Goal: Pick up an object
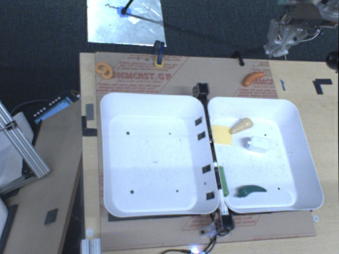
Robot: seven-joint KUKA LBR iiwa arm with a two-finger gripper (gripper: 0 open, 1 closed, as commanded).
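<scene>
The right bin (304,142) holds a tan cone-shaped piece (241,125), a yellow square slice (222,135), a small clear-white block (257,144), a dark green pepper-like piece (250,190) and a light green stick (223,180) along its left wall. My gripper (276,40) hangs high at the top right, beyond the bench's far edge and well away from the bins, with nothing visible in it.
The left bin (111,157) lies beside the right one. On the cardboard behind the bins lie an orange sausage-shaped piece (253,79), an orange ring (104,70) and a yellow-blue clip (158,54). A shiny sheet (126,15) lies on the floor further back.
</scene>
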